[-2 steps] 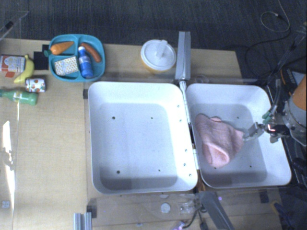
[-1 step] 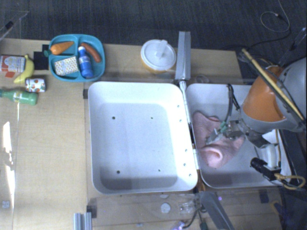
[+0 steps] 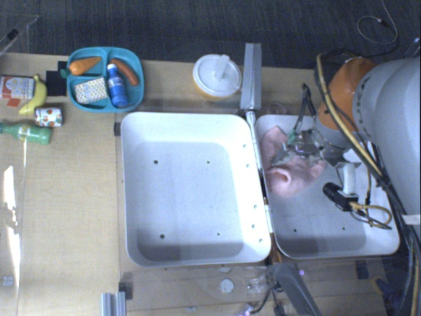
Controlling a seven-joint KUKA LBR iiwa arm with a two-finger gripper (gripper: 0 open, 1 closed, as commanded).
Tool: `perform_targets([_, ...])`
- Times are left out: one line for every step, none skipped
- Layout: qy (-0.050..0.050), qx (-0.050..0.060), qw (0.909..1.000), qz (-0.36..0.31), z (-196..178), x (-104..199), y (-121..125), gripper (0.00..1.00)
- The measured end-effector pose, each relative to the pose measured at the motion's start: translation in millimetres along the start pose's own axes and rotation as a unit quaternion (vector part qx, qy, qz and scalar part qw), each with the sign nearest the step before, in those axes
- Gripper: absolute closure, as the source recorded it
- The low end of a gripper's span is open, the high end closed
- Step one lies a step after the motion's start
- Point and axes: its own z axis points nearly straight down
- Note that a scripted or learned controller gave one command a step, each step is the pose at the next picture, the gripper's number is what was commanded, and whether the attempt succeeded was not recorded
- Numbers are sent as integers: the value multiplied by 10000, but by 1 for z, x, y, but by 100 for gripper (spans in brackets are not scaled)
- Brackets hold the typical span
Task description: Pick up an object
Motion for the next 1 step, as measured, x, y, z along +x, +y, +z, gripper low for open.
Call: perform_targets([25,87,9949,-1008,3,-20,58,0])
